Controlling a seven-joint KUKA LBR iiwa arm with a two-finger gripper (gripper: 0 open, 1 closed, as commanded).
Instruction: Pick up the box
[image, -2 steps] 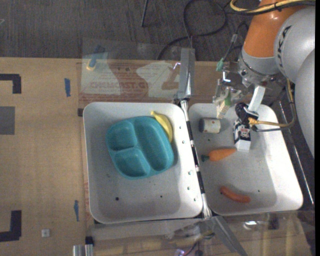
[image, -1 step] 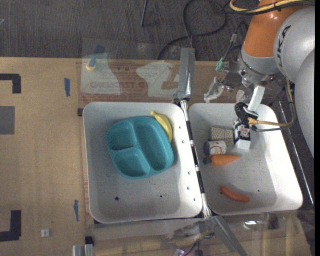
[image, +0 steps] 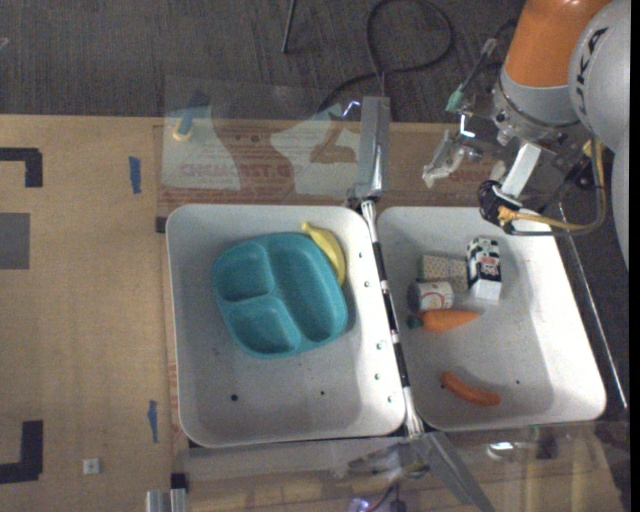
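- The gripper (image: 450, 160) hangs beyond the far rim of the right bin (image: 560, 385), out over the brown bench top rather than above the bin floor. Its pale fingers point down and to the left, and nothing shows between them; whether they are spread or closed I cannot tell from this angle.
- Above the gripper the wrist runs up to the right into the grey arm (image: 600, 60) with its orange band.
- The box (image: 485, 268), a small white carton with a black-and-white print, lies in the upper middle of the right bin, nearer the camera than the gripper and slightly to its right. It is well apart from the gripper, with the bin's far rim between them.
- Just left of the box lies a flat speckled tan packet (image: 442, 267), and below that a small white can (image: 434, 295) with red print, lying on its side.
- An orange carrot (image: 450, 320) lies just below the can, pointing left to right.
- A reddish-orange sausage (image: 470, 390) lies alone nearer the front of the right bin, apart from the other things.
- In the left bin (image: 260, 410) sits a teal divided plate (image: 282, 295), tilted, with a yellow banana (image: 328, 250) tucked against its upper right edge.
- Blue tape marks (image: 135, 175) sit on the bench to the left of the bins.
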